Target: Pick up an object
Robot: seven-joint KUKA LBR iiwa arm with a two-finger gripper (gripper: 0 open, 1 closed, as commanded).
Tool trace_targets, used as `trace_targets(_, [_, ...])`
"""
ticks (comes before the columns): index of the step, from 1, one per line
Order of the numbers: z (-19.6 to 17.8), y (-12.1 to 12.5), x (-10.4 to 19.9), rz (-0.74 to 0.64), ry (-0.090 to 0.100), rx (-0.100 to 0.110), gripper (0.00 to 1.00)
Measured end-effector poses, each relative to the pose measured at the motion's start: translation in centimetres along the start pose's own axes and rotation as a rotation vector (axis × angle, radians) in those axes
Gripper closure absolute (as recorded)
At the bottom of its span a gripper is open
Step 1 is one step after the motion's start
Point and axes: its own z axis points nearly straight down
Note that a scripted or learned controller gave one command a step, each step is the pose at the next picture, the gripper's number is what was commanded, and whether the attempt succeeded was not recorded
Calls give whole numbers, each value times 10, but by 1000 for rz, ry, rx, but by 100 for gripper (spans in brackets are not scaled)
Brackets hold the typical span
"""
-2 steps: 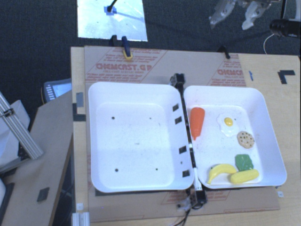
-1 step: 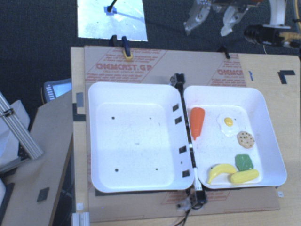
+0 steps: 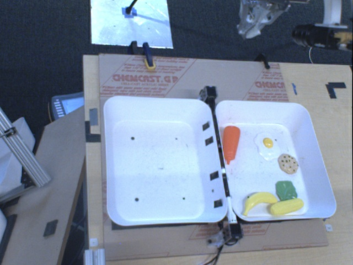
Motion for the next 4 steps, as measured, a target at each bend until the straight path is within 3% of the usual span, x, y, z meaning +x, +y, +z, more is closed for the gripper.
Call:
trace_targets(1, [41, -16, 28, 1, 1, 9, 100])
trace_targets(2, [9, -91, 61, -1, 3, 1, 100])
trace_targets(3, [0, -89, 59, 0, 2, 2, 100])
trace_targets(4, [21, -117, 11, 10, -1, 7, 100])
